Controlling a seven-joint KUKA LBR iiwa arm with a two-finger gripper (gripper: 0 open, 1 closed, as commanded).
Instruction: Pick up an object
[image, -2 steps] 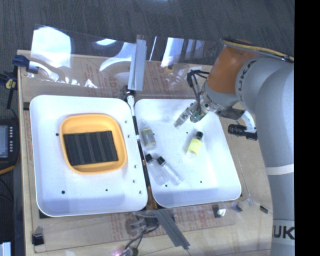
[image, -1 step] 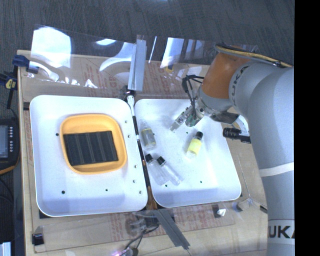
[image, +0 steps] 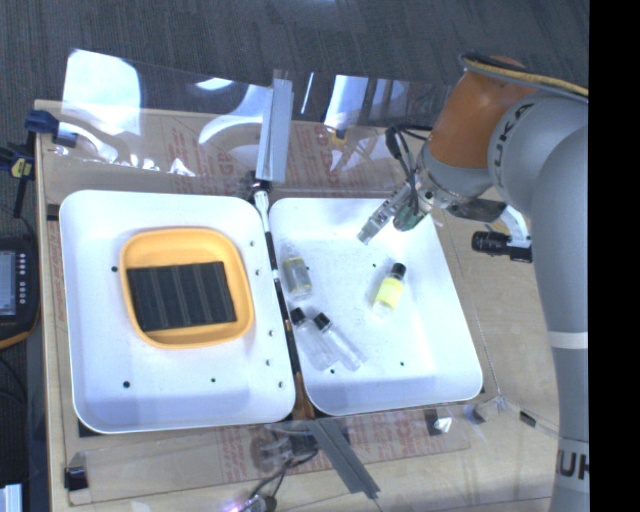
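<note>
My gripper (image: 368, 232) hangs over the far middle of the right bin (image: 455, 345), pointing down and to the left, with nothing seen in it. A small yellow bottle with a black cap (image: 388, 288) lies a little below and to the right of it, apart from it. A clear bottle with a pale yellowish label (image: 295, 273) lies near the bin's left wall. Two clear bottles with black caps (image: 328, 338) lie together toward the front left of the bin.
The left bin (image: 90, 385) holds a yellow tray with a dark ribbed insert (image: 185, 290). A metal divider bar (image: 272, 130) stands behind the seam between the bins. The grey arm with its orange band (image: 480, 110) comes in from the upper right.
</note>
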